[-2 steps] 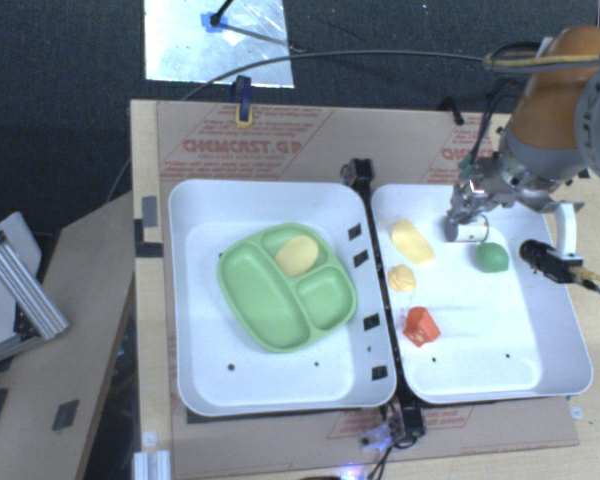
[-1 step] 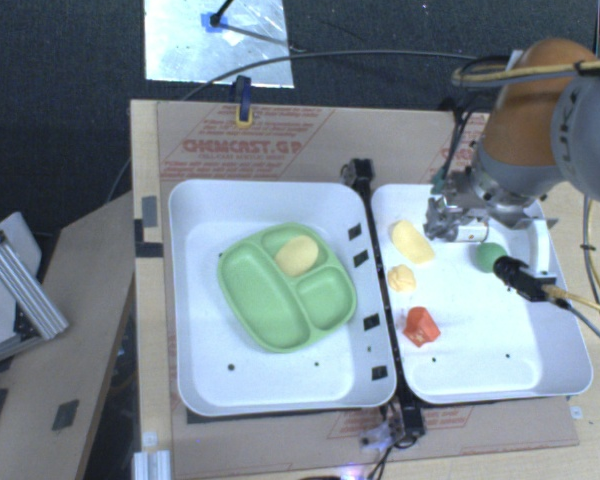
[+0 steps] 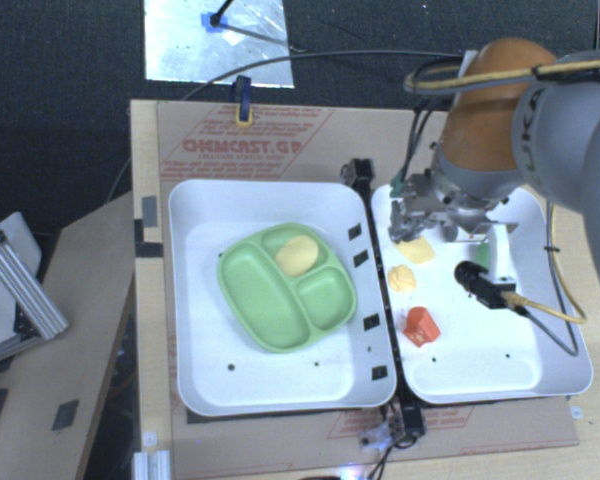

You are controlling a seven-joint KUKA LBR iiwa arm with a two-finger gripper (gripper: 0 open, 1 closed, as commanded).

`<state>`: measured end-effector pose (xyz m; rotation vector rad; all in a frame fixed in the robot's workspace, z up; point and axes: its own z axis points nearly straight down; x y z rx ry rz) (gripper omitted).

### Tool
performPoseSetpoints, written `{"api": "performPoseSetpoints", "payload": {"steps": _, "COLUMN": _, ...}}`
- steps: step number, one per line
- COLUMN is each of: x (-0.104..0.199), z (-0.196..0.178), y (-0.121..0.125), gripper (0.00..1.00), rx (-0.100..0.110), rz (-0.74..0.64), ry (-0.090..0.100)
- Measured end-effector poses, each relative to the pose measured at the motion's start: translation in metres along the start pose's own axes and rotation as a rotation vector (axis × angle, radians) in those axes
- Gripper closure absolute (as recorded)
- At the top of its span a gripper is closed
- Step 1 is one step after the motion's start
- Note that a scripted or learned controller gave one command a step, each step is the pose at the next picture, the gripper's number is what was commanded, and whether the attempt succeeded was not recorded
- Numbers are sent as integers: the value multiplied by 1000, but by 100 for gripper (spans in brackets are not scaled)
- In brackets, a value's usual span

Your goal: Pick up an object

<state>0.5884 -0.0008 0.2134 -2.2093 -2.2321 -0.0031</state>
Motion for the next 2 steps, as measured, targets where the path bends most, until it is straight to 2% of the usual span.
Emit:
{"api": "performPoseSetpoints", "payload": {"steps": 1, "x": 44, "z": -9, "y": -11, "gripper": 100, "rx": 0, "rz": 1, "ry": 0}}
{"api": "performPoseSetpoints", "payload": {"steps": 2, "x": 104, "z": -5, "y": -24, "gripper": 100, "rx": 1, "rz": 0, "ry": 0}}
